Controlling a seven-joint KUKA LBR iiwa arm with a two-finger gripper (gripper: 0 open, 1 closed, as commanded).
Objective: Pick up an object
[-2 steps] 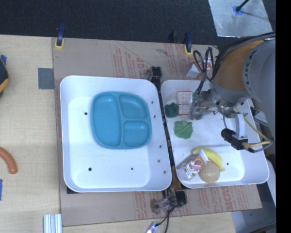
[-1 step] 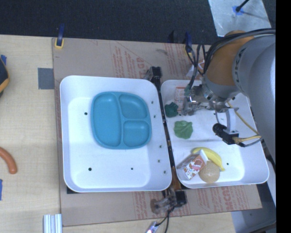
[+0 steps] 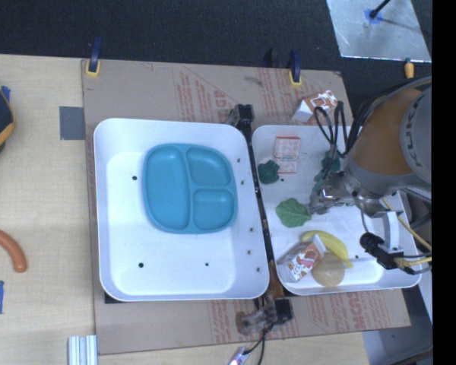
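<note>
The grey arm with its orange band is reaching in from the right edge of the frame, bending down over the right white bin (image 3: 391, 280). Its gripper (image 3: 324, 198) is hanging low near the bin's middle, just right of a flat green leaf-shaped piece (image 3: 292, 212); whether it is gripping anything cannot be told. A yellow banana (image 3: 331, 242) is lying below it, toward the frame's lower right. A blue divided plate (image 3: 189, 187) is sitting in the left white bin (image 3: 121, 272).
</note>
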